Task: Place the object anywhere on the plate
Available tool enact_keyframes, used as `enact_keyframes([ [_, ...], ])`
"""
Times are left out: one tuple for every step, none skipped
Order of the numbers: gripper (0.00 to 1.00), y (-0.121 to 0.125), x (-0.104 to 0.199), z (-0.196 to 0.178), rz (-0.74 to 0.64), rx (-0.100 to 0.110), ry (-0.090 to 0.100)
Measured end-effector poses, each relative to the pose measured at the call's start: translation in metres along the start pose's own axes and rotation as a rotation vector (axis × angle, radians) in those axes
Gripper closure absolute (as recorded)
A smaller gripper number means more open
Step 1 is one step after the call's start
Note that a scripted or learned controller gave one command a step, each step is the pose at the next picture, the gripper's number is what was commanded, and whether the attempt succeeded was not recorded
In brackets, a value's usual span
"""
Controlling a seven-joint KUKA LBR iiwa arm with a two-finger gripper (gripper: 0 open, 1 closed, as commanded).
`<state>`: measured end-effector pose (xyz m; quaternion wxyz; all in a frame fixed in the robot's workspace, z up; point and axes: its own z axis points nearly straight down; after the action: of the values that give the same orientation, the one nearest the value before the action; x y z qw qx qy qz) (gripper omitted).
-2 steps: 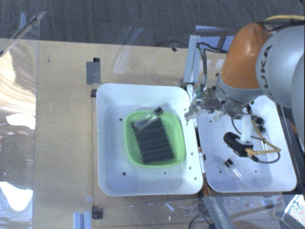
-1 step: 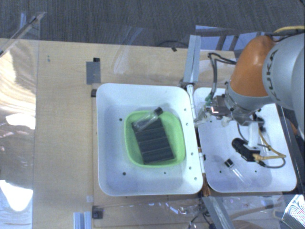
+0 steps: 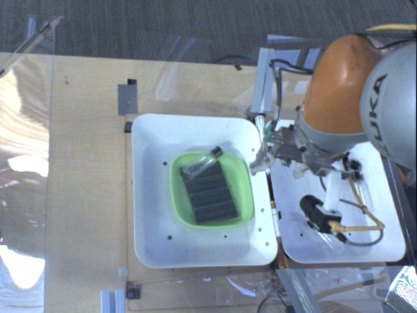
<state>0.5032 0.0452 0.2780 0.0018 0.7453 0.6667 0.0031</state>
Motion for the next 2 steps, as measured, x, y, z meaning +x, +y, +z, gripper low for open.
enact_keyframes([
  [0.0,0.033,-0.032,0.051,0.026,0.004,-0.002],
  [0.0,0.031,0.009,0.094,0.011,0.005,-0.001],
])
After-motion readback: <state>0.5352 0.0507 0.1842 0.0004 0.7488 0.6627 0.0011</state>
